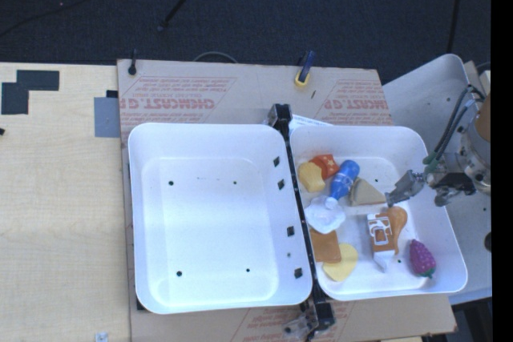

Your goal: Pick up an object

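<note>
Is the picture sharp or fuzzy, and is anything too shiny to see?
Camera view: a bit soft, so small toys like the blue bottle and purple grapes lack fine detail; even lighting with faint shadows; the left white bin looks bright yet not glaring; the hand is slightly blurry.

Red print on the cardboard under the bins

We read red lettering, upside down from this view, on the cardboard sheet (240, 96): it looks like "CHEMC12T.G", printed once behind the left bin (152, 172) and again behind the right bin (417, 144). We see more red print at the sheet's front edge, too cut off to read. The small carton (381, 232) has markings too small to read.
</note>
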